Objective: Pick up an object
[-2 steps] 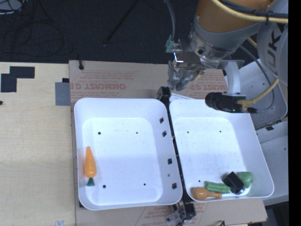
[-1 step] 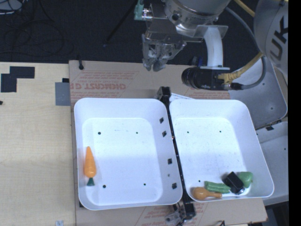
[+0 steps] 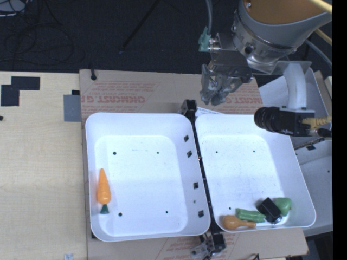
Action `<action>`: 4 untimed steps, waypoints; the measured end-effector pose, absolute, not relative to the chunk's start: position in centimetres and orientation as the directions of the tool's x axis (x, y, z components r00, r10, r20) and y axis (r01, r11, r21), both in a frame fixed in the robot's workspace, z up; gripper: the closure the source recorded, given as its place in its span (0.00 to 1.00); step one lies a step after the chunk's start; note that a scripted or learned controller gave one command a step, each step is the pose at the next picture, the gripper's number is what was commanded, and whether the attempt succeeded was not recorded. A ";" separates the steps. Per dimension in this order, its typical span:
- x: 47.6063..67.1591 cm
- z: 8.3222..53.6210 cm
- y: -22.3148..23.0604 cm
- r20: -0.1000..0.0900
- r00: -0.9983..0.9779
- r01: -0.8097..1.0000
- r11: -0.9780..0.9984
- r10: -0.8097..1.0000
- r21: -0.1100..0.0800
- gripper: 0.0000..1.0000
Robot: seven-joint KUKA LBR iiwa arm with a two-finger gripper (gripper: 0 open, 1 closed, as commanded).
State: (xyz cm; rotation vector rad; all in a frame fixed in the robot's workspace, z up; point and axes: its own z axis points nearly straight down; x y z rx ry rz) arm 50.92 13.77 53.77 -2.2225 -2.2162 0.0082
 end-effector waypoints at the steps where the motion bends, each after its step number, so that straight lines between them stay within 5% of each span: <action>1: 47.3 34.0 10.1 -0.006 0.003 1.000 -0.003 1.000 -0.022 1.00; 2: 48.8 42.4 19.0 0.003 -0.010 1.000 0.010 1.000 0.005 1.00; 3: 53.1 54.4 15.3 0.001 0.003 1.000 -0.003 1.000 0.011 1.00; 4: 49.2 53.8 13.0 -0.001 0.001 1.000 -0.001 1.000 -0.005 1.00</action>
